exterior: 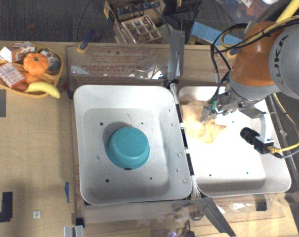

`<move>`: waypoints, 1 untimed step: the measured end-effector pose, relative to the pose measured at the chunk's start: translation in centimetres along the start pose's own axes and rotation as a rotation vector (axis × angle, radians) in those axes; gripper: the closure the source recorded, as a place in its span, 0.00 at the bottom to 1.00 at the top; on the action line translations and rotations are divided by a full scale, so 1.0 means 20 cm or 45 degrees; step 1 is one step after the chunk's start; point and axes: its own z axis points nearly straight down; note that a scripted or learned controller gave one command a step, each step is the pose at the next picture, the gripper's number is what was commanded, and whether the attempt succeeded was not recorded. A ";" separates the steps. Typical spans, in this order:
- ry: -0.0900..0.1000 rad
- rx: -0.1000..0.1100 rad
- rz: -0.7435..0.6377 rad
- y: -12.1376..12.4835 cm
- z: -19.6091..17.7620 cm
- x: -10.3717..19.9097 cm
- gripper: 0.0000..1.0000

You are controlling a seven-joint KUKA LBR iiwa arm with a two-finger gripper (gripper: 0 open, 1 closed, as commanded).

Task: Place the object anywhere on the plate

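A teal round plate (128, 147) lies in the middle of the left white bin (90, 107). A pale tan, flat, crumpled-looking object (206, 130) rests in the back left part of the right white bin (238, 177). My gripper (208, 113) is low over the back edge of that tan object, reaching in from the right on the grey arm with its orange band (255, 53). The gripper hides part of the object, and I cannot make out whether it is touching it.
The divider between the two bins (181, 132) runs just left of the tan object. A bowl of toy fruit (28, 73) sits on the bench at the far left. Clutter and boxes (137, 19) stand behind the bins.
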 end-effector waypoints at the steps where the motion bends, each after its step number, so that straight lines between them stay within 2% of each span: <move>1: 0.000 -0.001 0.000 0.00 -0.20 -0.01 1.00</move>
